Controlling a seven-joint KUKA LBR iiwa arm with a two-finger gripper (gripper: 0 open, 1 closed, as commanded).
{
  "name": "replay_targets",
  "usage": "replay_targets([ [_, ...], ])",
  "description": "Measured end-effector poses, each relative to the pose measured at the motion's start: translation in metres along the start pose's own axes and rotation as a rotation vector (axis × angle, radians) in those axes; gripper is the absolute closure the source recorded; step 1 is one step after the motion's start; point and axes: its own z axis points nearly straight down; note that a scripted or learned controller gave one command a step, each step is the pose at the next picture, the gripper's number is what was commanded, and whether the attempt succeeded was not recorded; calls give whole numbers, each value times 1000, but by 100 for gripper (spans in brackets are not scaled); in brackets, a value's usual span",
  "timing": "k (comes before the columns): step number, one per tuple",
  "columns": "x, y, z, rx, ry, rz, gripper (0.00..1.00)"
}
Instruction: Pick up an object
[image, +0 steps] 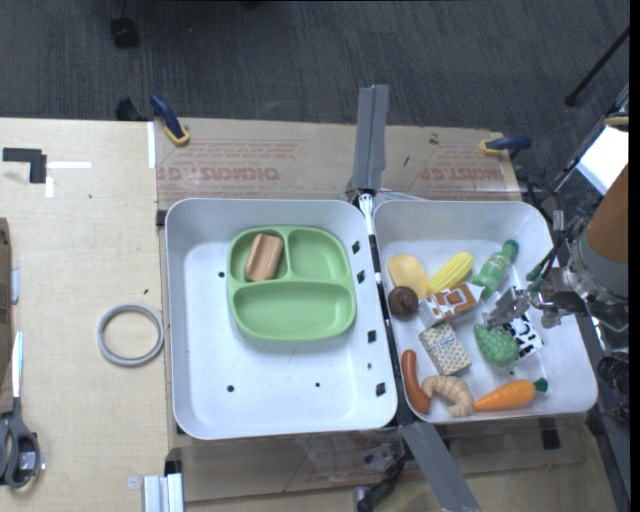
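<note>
Down in the right bin (572, 400) hangs my pincer (513, 310), low over the toy food at that bin's right side, close above the green broccoli-like piece (495, 344) and the black-and-white cow-patterned carton (527, 336). Whether its fingers are spread or closed I cannot tell; the metal there is a tangle against the clutter, and I see nothing clearly between them.

I judge this to be the reach-and-descend step, with no grasp made yet. The nearest candidates lie touching or just beside one another: the green piece, the carton, and a green bottle (496, 266) a little farther up. Around them sit a corn cob (450, 270), a lemon (406, 271), a carrot (505, 396), a sausage (414, 381) and a croissant (449, 393).

Next I would need to settle on one item, centre the fingers across its narrow side, and close without nudging its neighbours, which crowd in tightly. The left bin (200, 400) holds a green divided plate (293, 310) with a bread roll (263, 257), well apart from me.
</note>
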Motion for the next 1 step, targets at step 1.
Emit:
replay_targets([
  [1,-1,-3,118,-8,-1,9,0],
])
